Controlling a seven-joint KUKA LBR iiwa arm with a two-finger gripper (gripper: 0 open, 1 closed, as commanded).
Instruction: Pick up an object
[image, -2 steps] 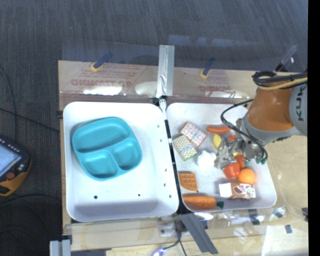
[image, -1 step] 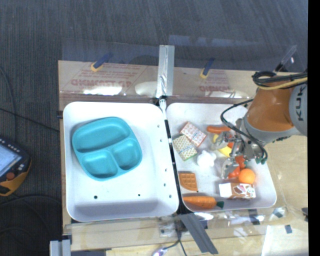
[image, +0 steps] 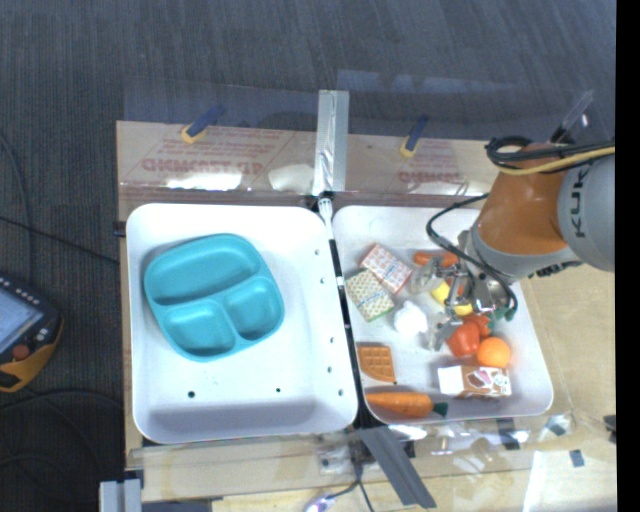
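Camera view, carrot (image: 400, 404) lying crosswise, gripper (image: 462, 310) above toys

On the left, a shallow white bin (image: 140, 400), with a teal three-compartment tray (image: 212, 293) lying flat inside, turned at a slant and nearer the far left corner. Behind both bins, a brown cardboard sheet (image: 230, 150) with faded red print, pinned by a blue clip (image: 203, 124) on the left and a second blue clip (image: 415, 137) on the right. Between them, an upright metal strip (image: 332, 140). At the far left, on dark carpet (image: 80, 60), a handheld controller (image: 22, 335) with a thin black cable (image: 50, 240) nearby.
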